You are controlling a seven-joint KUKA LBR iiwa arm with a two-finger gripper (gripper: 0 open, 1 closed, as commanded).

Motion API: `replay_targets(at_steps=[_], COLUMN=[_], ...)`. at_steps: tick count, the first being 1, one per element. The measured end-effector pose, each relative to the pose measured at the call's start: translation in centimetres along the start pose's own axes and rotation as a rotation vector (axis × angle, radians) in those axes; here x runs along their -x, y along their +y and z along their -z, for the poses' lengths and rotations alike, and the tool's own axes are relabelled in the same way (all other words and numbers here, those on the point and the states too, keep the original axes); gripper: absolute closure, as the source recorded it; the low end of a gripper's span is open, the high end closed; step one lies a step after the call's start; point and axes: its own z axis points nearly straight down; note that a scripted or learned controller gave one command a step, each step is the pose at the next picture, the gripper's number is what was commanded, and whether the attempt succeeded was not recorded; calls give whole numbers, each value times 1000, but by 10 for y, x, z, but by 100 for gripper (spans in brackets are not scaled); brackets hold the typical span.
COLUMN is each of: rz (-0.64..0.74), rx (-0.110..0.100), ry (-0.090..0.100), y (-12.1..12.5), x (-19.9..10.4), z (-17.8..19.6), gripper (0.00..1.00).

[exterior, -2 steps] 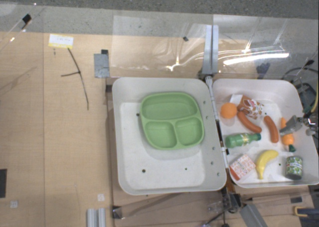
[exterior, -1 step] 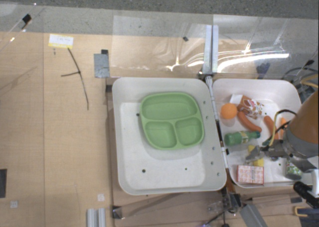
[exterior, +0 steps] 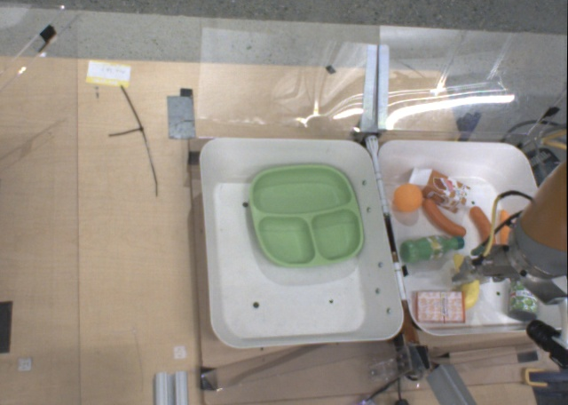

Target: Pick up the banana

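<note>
On the left side of the bench, the shallow white left bin (exterior: 222, 305) is carrying a green three-compartment plastic plate (exterior: 307, 215), lying flat near its middle with nothing on it; I judge it is waiting there as a set-down surface, well apart from my work.

Moving right across the divider, the shallow white right bin (exterior: 510, 159) is holding the clutter. A round orange fruit (exterior: 407, 199) is sitting near the bin's left wall, with a red sausage-shaped toy (exterior: 443, 217) just beside it and a printed snack packet (exterior: 446, 188) behind that. A green plastic bottle (exterior: 429, 249) is lying on its side below them, and a flat red-and-white box (exterior: 439, 306) is resting at the near edge.

The small yellow banana (exterior: 469, 292) is lying between that box and my gripper (exterior: 479, 268), partly covered by it, low in the bin on its floor.

I am reaching in from the right, wrist tilted down over the banana. I cannot tell how the gripper is set, nor whether it is touching the fruit. My judgement: the approach is placing me at the banana, and the grasp is not yet confirmed. The bottle and box are crowding it, so a nudge could be shifting it.
</note>
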Motion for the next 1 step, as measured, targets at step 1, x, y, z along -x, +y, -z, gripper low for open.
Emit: replay_targets(at_steps=[1], rz=[-31], rx=[-4], ry=[3], y=[91], x=[-52], z=[18], gripper=[100])
